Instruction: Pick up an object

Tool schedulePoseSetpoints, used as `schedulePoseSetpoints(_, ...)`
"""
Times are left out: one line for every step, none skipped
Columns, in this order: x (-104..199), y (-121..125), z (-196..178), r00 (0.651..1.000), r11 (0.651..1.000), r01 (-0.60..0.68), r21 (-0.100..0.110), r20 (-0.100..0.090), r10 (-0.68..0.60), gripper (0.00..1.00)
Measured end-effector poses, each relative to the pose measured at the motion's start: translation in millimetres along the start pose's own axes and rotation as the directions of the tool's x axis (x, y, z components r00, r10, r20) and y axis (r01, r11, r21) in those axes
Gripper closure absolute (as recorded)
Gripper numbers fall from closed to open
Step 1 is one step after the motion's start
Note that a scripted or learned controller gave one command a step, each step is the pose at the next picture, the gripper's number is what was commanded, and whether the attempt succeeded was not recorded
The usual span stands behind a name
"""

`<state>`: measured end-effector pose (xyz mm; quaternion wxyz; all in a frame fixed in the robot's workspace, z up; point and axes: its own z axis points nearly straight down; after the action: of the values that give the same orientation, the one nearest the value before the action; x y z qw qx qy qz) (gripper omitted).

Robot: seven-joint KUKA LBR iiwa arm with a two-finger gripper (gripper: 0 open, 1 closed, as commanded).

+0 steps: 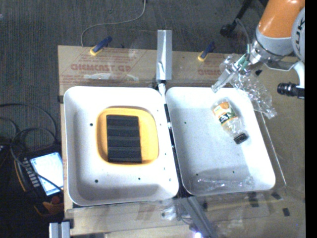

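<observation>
though its grip is too blurred to tell, the hand (223, 81) hovers beside the bottle (229, 120).

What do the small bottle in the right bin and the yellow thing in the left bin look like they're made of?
The small clear bottle with the black cap looks like glossy see-through plastic. The yellow square block with the ribbed black top looks matte and soft-edged, possibly sponge or foam.

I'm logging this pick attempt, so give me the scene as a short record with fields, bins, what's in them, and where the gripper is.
left bin: yellow tray holding a black ribbed block
right bin: small clear plastic bottle lying on its side, dark cap toward the near right
gripper: above the right bin's far edge, apart from the bottle
holding: nothing visible between the fingers
</observation>
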<state>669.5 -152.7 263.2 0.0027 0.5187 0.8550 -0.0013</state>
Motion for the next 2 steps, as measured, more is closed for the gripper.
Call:
schedulePoseSetpoints(33.3, 16.2, 32.6, 0.980, 0.980, 0.200, 0.000, -0.004, -0.200, 1.00)
schedulePoseSetpoints(33.1, 16.8, 23.2, 0.980, 0.980, 0.200, -0.002, -0.003, -0.200, 1.00)
